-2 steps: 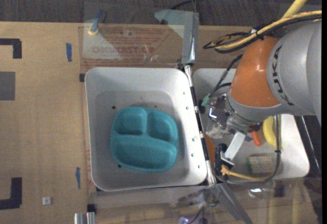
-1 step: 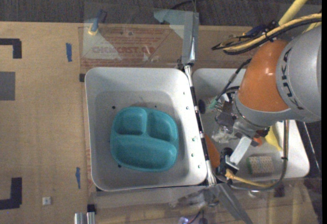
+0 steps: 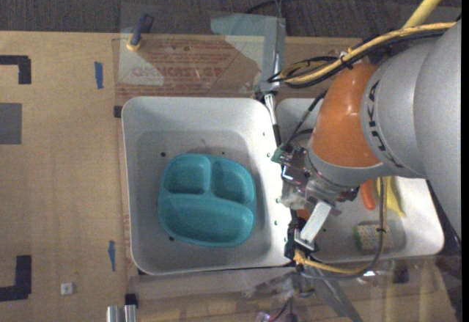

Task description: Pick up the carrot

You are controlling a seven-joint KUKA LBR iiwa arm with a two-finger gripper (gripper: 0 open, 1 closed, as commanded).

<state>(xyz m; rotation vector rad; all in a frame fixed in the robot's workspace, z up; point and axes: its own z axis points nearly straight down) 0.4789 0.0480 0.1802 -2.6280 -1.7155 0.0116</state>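
— While the grey arm hangs over the right bin, where is the carrot?
— It lies in that bin, a sliver of orange just beside the arm (most of it is hidden).
— And the hand?
— It is near the bin's left wall. Apart or together, I cannot tell.
— Which step is this?
— The approach, I'd judge. Next it must shift over the carrot, line up, then descend.
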